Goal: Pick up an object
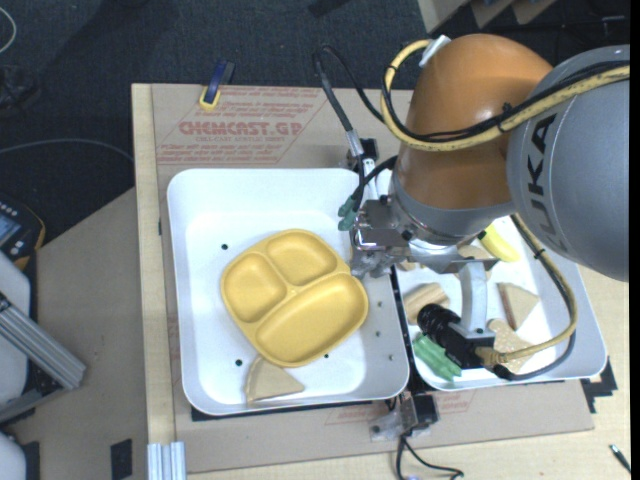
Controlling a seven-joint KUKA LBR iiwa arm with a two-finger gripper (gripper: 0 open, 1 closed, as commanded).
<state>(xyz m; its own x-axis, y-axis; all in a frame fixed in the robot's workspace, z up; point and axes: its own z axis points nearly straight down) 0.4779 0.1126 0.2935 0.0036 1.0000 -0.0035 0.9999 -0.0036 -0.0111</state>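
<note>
Under the arm point(470, 128), half-hidden tan pieces point(519, 304) in the right bin point(588, 356)

Yellow three-compartment plate point(293, 295): right side up, turned askew, mid left bin point(190, 268).
Tan wedge point(272, 379): flat at that bin's front edge, tip tucked under plate's near rim.
Right bin point(592, 353):
- tan block point(422, 296) near left wall
- tan triangular wedge point(518, 303) toward right
- green piece point(435, 356) at front-left corner
- yellow piece point(500, 241) at back, partly hidden under arm
</note>
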